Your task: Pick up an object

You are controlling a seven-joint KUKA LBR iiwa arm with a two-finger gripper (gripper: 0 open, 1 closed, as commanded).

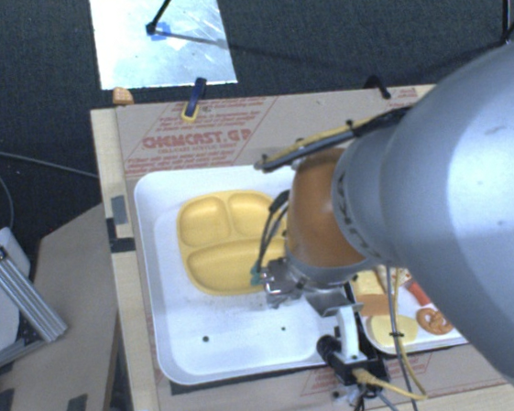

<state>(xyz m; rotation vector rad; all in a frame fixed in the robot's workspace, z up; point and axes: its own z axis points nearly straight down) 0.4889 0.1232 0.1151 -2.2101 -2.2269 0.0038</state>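
The grey arm [459, 195] is nearest the lens and covers the right half of the scene, hiding most of what lies under it. Its orange band [318, 216] sits over the boundary between the two bins. Below the band, the gripper [277, 288] hangs above the left bin [217, 343], at the right-hand lower edge of the yellow divided tray [220, 241]. How wide the gripper stands cannot be told, since the wrist body hides its working end, and nothing is seen held in it. A black fitting and a yellow cable [398, 387] trail from the wrist toward the front edge of the bench.

The yellow divided tray lies flat in the left bin, toward its far side (three compartments facing up); it is the one object in that bin. Part of the right bin [420, 343] shows under the arm, with a pretzel-shaped item [433, 321], a red item [418, 292] and an orange item [374, 304] close together.

Both bins rest on a cardboard sheet [203, 137] with red print. Farther back, a blue-and-yellow clip [193, 101] lies at its far edge, and beyond that a silvery sheet [159, 36] lies on the dark floor. An aluminium frame [12, 283] stands at the left.
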